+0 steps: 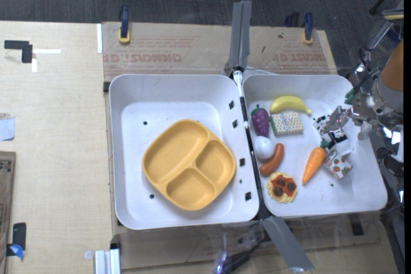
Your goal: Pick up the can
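A small red, white and green container (338, 165), apparently the can, lies near the right wall of the right bin (366, 202). My gripper (332, 127) hangs low over the bin just behind the container, beside the green top of the carrot (313, 165). The grey arm with its orange band (393, 70) comes in from the right edge. Nothing can be seen held in the gripper.
The right bin also holds a banana (290, 103), purple grapes (259, 120), a speckled sponge-like block (287, 123), a white egg (263, 147), a sausage (272, 159) and a small pizza (282, 187). A yellow divided plate (188, 165) lies in the left bin (122, 138).
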Available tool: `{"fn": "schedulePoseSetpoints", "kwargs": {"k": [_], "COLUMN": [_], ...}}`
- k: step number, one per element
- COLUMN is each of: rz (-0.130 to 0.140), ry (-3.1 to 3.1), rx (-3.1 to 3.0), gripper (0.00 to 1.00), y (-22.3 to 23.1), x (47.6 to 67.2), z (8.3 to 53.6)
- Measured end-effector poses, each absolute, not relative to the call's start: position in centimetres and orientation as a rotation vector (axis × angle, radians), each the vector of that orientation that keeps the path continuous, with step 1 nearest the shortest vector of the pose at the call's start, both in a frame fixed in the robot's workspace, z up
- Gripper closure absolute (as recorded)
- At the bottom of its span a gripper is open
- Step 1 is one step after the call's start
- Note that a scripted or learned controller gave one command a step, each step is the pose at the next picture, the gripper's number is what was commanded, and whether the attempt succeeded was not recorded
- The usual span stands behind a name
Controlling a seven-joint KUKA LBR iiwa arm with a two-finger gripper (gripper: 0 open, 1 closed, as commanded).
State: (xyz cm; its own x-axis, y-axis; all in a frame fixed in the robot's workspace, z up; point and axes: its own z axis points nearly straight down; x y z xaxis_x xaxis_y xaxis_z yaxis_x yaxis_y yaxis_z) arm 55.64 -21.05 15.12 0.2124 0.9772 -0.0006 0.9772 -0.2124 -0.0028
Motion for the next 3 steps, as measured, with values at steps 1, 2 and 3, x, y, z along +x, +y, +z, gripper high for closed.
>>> {"fn": "schedulePoseSetpoints", "kwargs": {"k": [1,2,3], "rz": [0.003,0.004,0.000], "ry": [-1.852,-1.883,-1.905], "rx": [-2.537,-2.514,-2.479], "gripper": [0.00,0.00,0.00], "y": [-19.0,-18.9,-20.5], "x": [54.3,56.7,52.9], "z": [20.5,17.4,9.3]}}
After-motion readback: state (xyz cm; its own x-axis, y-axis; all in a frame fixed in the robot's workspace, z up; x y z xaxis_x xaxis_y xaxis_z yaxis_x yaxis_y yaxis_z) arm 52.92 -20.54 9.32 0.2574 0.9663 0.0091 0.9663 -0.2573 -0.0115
